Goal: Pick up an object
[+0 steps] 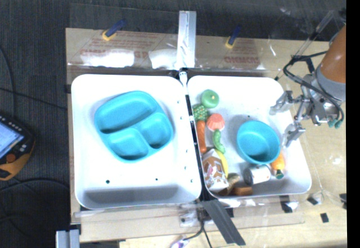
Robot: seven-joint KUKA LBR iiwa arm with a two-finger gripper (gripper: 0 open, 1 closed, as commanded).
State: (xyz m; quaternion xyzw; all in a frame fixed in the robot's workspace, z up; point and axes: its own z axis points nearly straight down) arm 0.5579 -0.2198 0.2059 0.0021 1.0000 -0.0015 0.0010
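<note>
- At right edge of table [129,50]: arm [336,64], grey with orange band, reaching in over the right rim of right bin [264,85].
- Jaws [288,118]: apart, two grey fingers [280,103] spread, one toward the bin's upper right, the other lower, near the bowl's right side. Nothing between them.
- Right bin contents: blue bowl [257,141], upright, in the right half, just beside the lower finger; whether they touch cannot be told.
- Green apple [210,98] near the bin's top left, well apart from the jaws.
- Below the apple: small green piece [199,111], red-pink item [215,122], carrot [201,134] lying along the left wall, green pepper [218,143] and a yellow piece [223,159], all crowded together.
- Bottom of right bin: printed packet [214,172], dark can [234,178], white cylinder [260,174] on its side, small orange item [278,166] just beside the bowl's lower right edge.
- Left bin [84,129]: blue tray [134,125] with three compartments, lying at a tilt near the centre.
- Behind the bins: clear sheet held by two yellow-blue clips [113,30].
- Far left, off the table: handheld pendant [12,145] with lit screen, on dark floor.
</note>
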